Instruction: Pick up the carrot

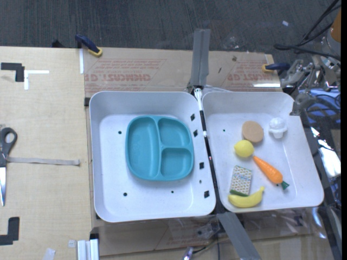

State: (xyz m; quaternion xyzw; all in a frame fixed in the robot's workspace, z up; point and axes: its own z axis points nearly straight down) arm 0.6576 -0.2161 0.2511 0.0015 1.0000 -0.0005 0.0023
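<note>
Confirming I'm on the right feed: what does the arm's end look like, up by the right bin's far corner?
The gripper is a cluster of silver-grey metal brackets with dark parts. Thin black cables loop above it, and a patch of the orange band sits at the frame edge. Any markings are too blurred to read.

Red printed lettering runs across the brown cardboard sheet (162,69) lying behind the two white bins. The print appears upside down from this camera view. On the left stretch, behind the left bin (103,161), it seems to read "CHEMCAS" or something close, with the last letters unclear. A second, similar red imprint sits behind the right bin (309,167), too small to read. The small packet (241,180) in the right bin carries printing that is too blurred to make out.
</note>
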